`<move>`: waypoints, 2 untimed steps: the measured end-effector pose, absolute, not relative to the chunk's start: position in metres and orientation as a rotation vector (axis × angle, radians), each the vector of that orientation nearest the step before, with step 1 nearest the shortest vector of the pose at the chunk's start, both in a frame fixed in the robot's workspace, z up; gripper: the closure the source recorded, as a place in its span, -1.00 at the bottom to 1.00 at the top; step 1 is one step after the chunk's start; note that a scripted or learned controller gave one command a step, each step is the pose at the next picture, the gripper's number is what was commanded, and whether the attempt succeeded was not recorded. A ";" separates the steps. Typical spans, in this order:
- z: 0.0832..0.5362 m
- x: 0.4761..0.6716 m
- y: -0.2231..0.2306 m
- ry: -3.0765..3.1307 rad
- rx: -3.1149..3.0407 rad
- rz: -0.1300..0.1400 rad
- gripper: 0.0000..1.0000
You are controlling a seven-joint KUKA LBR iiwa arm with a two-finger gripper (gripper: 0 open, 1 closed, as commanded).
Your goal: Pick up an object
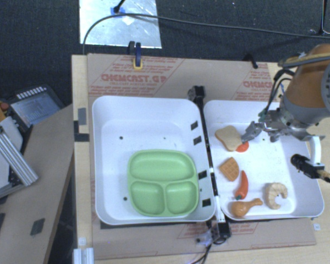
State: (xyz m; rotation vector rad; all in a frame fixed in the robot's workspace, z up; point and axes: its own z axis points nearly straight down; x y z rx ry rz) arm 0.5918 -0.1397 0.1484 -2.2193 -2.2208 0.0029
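From my remote station, nothing was lifted yet: the drumstick (245,206), pepper (242,185) and cracker (229,169) lay nearest in the right bin (319,202), while farther back the gripper (252,133) hovered beside the bread slice (227,137), grasp impossible to tell.

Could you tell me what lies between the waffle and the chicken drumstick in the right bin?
In the camera view, the red chili pepper lies between the waffle and the chicken drumstick.
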 end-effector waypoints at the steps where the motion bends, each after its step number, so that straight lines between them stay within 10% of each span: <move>1: 0.091 0.595 -0.132 -2.224 -2.218 -0.002 -1.00; 2: 0.106 0.597 -0.132 -2.229 -2.222 -0.010 1.00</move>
